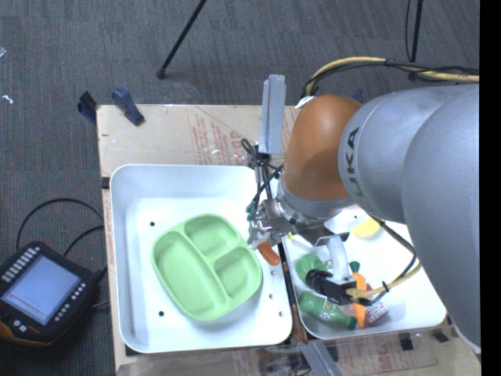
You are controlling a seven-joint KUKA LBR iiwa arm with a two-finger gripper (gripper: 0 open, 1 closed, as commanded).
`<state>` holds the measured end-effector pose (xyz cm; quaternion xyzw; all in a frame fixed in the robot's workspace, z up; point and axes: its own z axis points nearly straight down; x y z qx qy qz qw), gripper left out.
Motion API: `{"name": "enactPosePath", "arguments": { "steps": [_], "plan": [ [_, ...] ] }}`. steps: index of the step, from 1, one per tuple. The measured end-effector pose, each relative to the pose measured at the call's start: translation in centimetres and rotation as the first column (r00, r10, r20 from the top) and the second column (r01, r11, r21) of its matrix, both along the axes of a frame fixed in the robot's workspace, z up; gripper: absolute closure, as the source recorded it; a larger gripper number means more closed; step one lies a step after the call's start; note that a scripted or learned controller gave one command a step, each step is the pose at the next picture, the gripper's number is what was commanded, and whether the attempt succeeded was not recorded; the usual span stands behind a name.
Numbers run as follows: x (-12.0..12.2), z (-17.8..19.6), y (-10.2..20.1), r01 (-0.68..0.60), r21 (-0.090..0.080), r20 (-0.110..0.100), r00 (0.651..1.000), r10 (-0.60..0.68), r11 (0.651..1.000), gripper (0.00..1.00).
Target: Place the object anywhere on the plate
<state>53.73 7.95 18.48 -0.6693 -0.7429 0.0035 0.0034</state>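
A light green divided plate [205, 266] lies in the left white bin [133, 210]. My gripper [263, 240] hangs under the arm's orange band, over the seam between the two bins and just off the plate's right rim. A small orange object [270, 254] sticks out from between its fingers, above the left bin's right wall, and the gripper is shut on it. The arm's bulk hides most of the wrist.
The right bin [419, 304] holds several small items: green pieces [321, 304], an orange piece [358, 308] and a yellow one [365, 228]. Cables [395, 276] loop over them. A handheld controller [43, 288] lies on the floor to the left.
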Motion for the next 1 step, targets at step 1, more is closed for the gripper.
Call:
{"name": "enactPosePath", "arguments": {
  "steps": [1],
  "plan": [
    [0.01, 0.01, -0.03, 0.001, 0.000, 0.000, 1.000, -0.001, 1.000, 0.00]
  ]
}}
